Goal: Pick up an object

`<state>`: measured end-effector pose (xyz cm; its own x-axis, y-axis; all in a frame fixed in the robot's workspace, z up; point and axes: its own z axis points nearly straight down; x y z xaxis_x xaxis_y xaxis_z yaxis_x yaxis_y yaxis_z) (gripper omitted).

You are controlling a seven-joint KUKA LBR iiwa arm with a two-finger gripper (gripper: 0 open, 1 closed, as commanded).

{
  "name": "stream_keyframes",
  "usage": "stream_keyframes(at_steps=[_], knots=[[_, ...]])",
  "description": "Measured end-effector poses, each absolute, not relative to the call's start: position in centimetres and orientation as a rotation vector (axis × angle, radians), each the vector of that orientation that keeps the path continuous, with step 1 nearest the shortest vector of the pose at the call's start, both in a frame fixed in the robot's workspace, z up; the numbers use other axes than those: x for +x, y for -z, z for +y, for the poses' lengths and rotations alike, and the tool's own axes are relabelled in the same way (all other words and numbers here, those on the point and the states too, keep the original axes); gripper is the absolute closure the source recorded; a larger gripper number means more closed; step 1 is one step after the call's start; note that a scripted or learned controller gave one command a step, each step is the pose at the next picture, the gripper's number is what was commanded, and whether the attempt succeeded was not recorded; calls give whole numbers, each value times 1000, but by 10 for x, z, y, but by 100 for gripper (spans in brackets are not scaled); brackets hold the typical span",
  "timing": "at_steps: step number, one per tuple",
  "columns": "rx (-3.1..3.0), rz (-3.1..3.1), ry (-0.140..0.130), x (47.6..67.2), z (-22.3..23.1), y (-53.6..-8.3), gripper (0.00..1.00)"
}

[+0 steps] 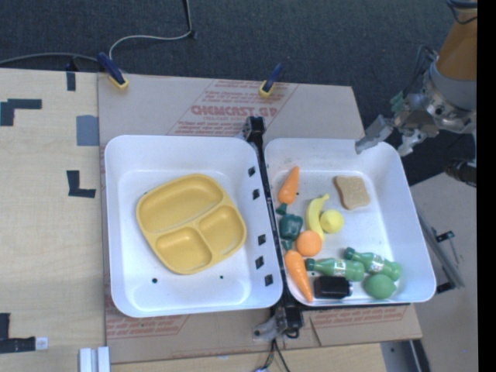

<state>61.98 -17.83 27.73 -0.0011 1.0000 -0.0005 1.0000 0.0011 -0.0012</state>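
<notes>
Two white bins sit side by side on the counter point(46, 208). The left bin point(124, 285) carries a yellow divided tray point(191, 222); the right bin point(403, 200) carries all the small things, so any pick would come from there. Nothing is lifted yet: every piece lies on the bin floor, and the whole job looks still ahead.

The tool point(391, 134) hangs above the right bin's far right corner, and I cannot tell how it is set. Nearest to it lies the slice of bread point(353, 191), a little inward. The upper carrot point(289, 185), banana point(315, 214), lemon point(332, 222), orange point(308, 243), green bottle point(337, 267) and lime point(379, 285) lie farther off, toward the near side.
</notes>
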Motion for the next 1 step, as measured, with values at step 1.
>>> stream_keyframes(at_steps=[1], knots=[[-2217, -2222, -2, 615, -105, -172, 0]])
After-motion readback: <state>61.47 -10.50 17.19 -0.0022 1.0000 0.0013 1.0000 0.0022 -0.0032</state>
